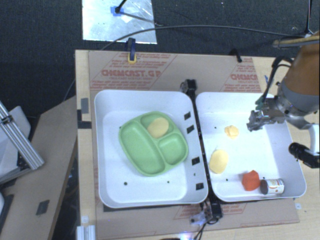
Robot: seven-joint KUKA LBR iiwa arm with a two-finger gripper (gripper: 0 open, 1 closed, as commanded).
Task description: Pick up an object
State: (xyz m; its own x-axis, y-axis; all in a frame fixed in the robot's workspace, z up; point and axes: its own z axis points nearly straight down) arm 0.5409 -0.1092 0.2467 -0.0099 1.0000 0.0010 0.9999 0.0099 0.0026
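The bench (pixel 165 66) carries a brown board with red lettering, and on it sit two shallow white bins side by side. The left bin (pixel 112 184) holds a green divided plate (pixel 145 151), tilted on the diagonal, with a pale yellow lump (pixel 159 128) lying in its upper compartment. The right bin (pixel 285 149) holds four loose things. A flat yellow piece (pixel 218 161) lies near the divider between the bins, and a smaller yellow piece (pixel 231 131) lies above it. At the bin's near edge an orange piece (pixel 251 180) lies just beside a small can (pixel 272 186) that is on its side. The arm (pixel 306 79) reaches in from the right, and its gripper (pixel 256 120) hangs over the right bin, close to the smaller yellow piece. Whether the fingers are wide or narrow cannot be told; nothing is seen between them.
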